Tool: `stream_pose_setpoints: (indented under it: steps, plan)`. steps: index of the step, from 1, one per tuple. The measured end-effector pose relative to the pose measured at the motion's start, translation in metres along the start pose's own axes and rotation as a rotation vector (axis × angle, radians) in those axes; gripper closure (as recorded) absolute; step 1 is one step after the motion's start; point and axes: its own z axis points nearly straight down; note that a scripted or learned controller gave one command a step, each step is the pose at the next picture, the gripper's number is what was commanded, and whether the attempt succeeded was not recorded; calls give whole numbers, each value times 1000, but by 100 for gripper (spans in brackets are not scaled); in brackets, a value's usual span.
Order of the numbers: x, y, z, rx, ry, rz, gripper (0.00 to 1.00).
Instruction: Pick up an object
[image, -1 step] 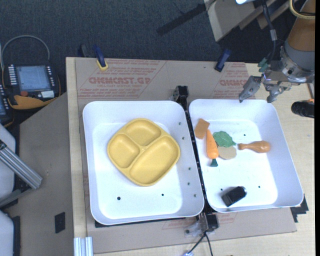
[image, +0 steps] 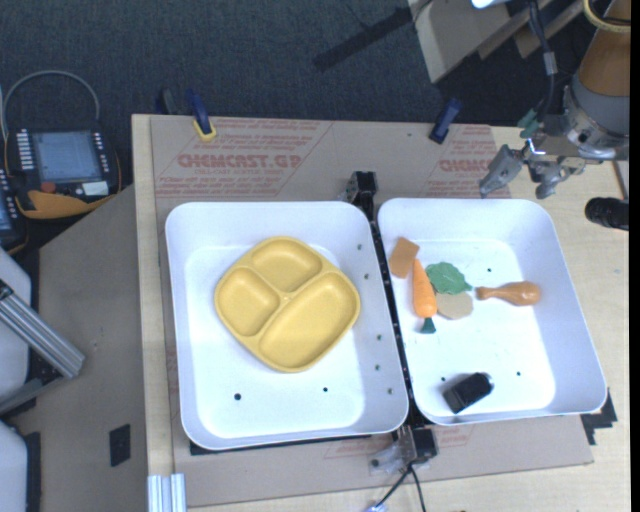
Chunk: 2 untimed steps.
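The jaws (image: 522, 172) hang at the upper right, above the far rim of the right bin (image: 560, 262), just outside its back edge. The two fingers stand clearly apart, spread wide, with nothing between them. Behind them the grey wrist and the orange band of the arm (image: 605, 70) rise toward the right corner.

Below and to the left of the jaws, inside the right bin, lies a small cluster of things. Nearest is a brown wooden-looking handle piece (image: 508, 293), lying flat and pointing left toward a green leafy toy (image: 446, 276). A pale tan disc (image: 455, 307) touches the green toy from below. Further left of these an orange carrot (image: 424, 291) lies lengthwise, its green tip toward the near side, and an orange-tan block (image: 403, 256) sits at its far end, close to the bin's left wall. Well below the cluster, near the bin's front rim, is a black block (image: 467, 392), apart from everything else. The bin floor to the right of the handle piece and between the cluster and the black block is open white surface.

Far left of the jaws, the left bin (image: 190, 300) holds a yellow divided plate (image: 287, 301), set near its middle with bare floor around it on all sides. Both bins rest on a brown board (image: 300, 150) on the tabletop (image: 140, 330).
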Motion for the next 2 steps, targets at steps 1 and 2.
stream_pose_setpoints:
  steps: [1,2]
  plan:
    - [2,-7,62,6,1,1,0]
    - [4,0,105,2,0,-1,0]
